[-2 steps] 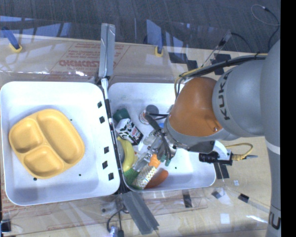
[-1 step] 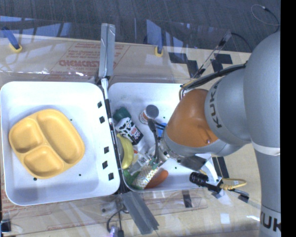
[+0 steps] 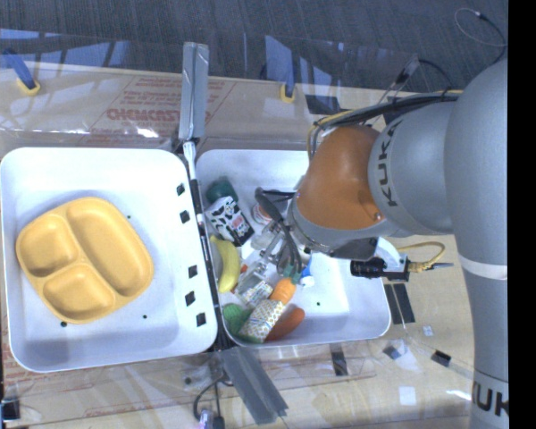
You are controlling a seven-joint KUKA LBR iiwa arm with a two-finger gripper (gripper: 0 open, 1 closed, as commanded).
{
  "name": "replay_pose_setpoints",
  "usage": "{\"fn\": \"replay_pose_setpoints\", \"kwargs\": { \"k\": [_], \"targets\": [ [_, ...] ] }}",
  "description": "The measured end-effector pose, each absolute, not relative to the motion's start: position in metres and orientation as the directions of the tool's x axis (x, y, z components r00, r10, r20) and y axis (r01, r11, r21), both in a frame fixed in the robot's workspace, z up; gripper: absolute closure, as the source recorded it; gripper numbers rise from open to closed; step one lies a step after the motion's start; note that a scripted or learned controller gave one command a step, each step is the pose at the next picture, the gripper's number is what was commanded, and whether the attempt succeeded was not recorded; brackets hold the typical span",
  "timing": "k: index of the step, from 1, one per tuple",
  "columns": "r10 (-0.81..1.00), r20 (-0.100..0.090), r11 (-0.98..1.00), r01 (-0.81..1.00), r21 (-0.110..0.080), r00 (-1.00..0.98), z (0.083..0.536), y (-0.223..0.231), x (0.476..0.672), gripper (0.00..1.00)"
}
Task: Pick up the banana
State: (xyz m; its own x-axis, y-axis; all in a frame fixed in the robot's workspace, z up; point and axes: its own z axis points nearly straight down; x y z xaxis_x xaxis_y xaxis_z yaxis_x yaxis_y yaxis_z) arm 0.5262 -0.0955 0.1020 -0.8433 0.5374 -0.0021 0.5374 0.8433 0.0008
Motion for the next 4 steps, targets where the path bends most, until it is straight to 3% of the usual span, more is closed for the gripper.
{"fn": "replay_pose_setpoints", "kwargs": {
  "k": [1, 2, 3, 4],
  "targets": [
    [0.533, -0.001, 0.846, 0.533, 0.001, -0.846, 0.112, -0.095, 0.527, 1.00],
    [0.552, -0.001, 0.834, 0.552, 0.000, -0.834, 0.193, -0.080, 0.525, 1.00],
    [0.552, -0.001, 0.834, 0.552, 0.000, -0.834, 0.192, -0.080, 0.524, 0.00],
    [0.652, 0.002, 0.758, 0.652, -0.001, -0.758, 0.091, -0.104, 0.537, 0.00]
  ]
}}
